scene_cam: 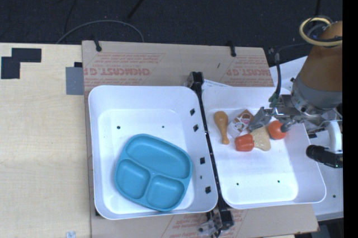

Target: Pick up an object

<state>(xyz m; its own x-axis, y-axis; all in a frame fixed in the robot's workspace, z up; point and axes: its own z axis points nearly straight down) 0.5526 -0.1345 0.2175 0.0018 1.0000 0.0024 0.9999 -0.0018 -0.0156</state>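
Note:
My gripper [273,122] is low over the right bin [263,192], near its far right side, and looks open. One dark finger [259,119] points down-left toward a red and white packet [244,119]. An orange-red ball [276,130] lies between the two fingers, on the bin floor. Just left of it lie a tan bread-like piece [262,141] and a red pepper-like toy [244,143]. A tan drumstick [222,126] lies further left, apart from the gripper.
The left bin [112,102] holds a blue divided plate [152,172]. A black divider [203,136] runs between the bins. The grey and orange arm [321,74] reaches in from the right, with a black fitting [323,155] beside the right bin's rim.

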